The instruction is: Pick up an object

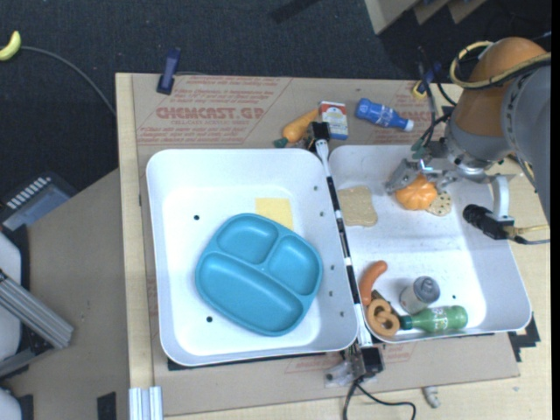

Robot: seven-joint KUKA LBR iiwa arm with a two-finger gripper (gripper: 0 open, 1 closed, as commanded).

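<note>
We judge the step in hand to be the grasp itself: the gripper point(418, 175) is down in the right bin point(490, 269), low over an orange lumpy object point(416, 193) that lies directly beneath its tip, toward the far end of the bin. Whether the fingers are spread, closed or already clamped on that object we cannot tell; the metal parts at the tip blur together and the object covers where the fingertips would be. To do this well, we would want the fingers straddling the orange object on two opposite flanks, low enough to catch its widest part, and we would close firmly before lifting straight up, since a rounded thing can squirt sideways. A speckled cookie point(442, 204) touches or nearly touches the object on the side away from the left bin, so we should keep a finger from landing on it. A slice of toast point(356, 206) lies well clear on the other side, toward the divider.

The arm's wrist hides the bin's far right corner, and the object's underside and true shape are hard to make out
</note>
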